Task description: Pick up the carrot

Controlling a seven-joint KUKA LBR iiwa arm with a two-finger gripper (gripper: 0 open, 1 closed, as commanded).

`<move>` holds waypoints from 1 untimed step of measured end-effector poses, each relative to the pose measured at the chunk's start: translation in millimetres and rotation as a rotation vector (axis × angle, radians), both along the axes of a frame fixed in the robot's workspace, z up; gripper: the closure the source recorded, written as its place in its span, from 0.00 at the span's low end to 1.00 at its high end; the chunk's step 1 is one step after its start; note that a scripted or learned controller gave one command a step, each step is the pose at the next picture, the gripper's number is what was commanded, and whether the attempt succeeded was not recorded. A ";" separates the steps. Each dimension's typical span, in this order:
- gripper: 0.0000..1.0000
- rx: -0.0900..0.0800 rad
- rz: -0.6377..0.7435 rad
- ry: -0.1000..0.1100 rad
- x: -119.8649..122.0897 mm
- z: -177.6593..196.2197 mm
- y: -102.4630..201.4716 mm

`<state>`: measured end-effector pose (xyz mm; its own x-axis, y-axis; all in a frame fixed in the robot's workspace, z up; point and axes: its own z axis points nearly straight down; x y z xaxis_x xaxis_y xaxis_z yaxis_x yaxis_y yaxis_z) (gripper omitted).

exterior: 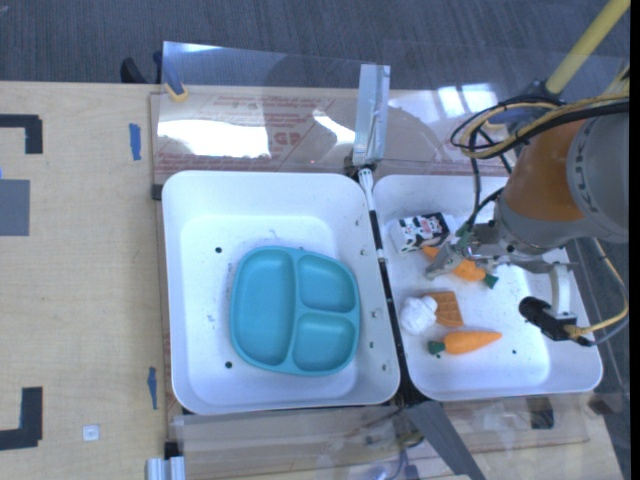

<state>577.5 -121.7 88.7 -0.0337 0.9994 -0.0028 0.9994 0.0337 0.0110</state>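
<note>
Two carrots lie in the right bin (570,368). One orange carrot (472,342) with a green top on its left end rests near the bin's front, apart from the arm. A second, smaller carrot (467,270) with a green end lies in the middle of the bin, right under the gripper (472,253). The gripper hangs low over this second carrot, and the wrist and grey arm (560,183) hide part of it. Whether the carrot is gripped cannot be made out.
A black-and-white carton (422,230) lies at the back of the right bin. A white lump (418,314) and a tan waffle piece (447,308) sit between the two carrots. The left bin (190,208) holds a teal divided plate (296,310). Cables (545,313) trail on the right.
</note>
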 end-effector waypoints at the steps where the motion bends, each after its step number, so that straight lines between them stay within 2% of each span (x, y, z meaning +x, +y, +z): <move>1: 1.00 0.000 -0.002 0.000 -0.3 9.4 -0.4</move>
